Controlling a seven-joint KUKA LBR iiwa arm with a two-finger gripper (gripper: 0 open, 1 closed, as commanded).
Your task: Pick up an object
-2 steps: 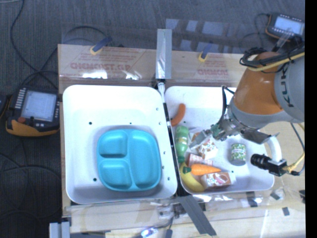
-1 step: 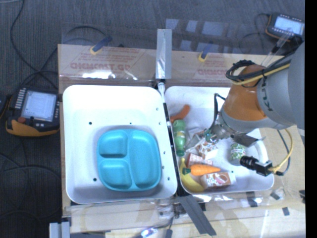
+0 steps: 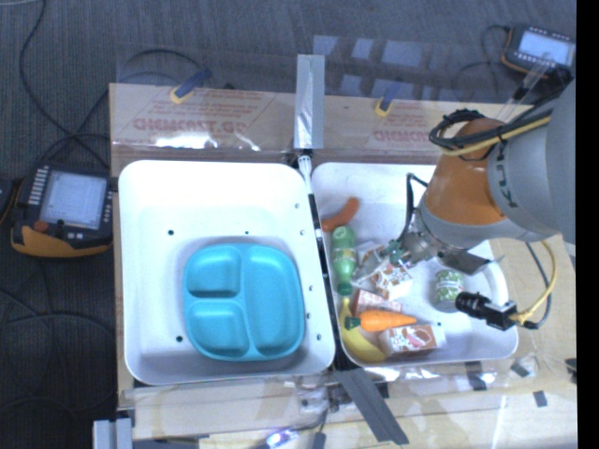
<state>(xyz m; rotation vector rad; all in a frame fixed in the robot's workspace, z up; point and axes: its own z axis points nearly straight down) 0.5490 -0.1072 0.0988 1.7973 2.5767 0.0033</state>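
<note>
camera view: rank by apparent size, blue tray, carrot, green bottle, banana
1. blue tray, by far the largest
2. banana, though partly covered by other items, so unsure against the carrot
3. carrot
4. green bottle, close to the carrot in length; I would not separate those two firmly

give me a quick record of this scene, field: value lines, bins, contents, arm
left bin: holds a blue divided tray
right bin: holds the cluttered items
items: carrot, banana, green bottle, orange sausage-like piece, snack packets
arm: reaches in from the right, over the right bin
gripper: low over the packets
grasp: cannot tell
</note>
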